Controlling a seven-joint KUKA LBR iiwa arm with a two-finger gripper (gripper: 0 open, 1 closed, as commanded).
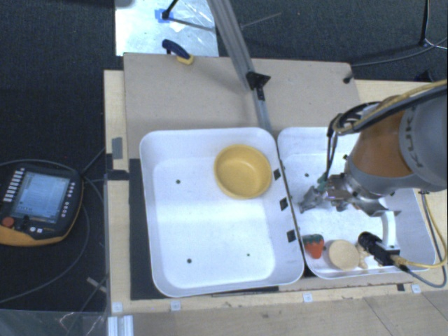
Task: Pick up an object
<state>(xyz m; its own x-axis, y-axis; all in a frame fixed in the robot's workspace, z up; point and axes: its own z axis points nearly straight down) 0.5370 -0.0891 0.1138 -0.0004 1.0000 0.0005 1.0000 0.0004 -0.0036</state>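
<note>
Reaching in from the right, the grey robot arm with an orange band (389,151) hangs over the shallow white bin on the right (295,144). Its two-finger gripper (309,201) sits low over the middle of that bin, pointing toward the wall between the two bins. It is too small and dark to tell if it is spread or closed.

A small red and green thing (313,244) lies near the front of the right bin, just below the gripper and apart from it. A round tan disc (341,255) lies just beside it, to its right.

The shallow white bin on the left (210,261) holds a round yellow bowl (242,171) near its back right corner, standing upright. Both bins sit side by side on the pale brown bench (301,89).
</note>
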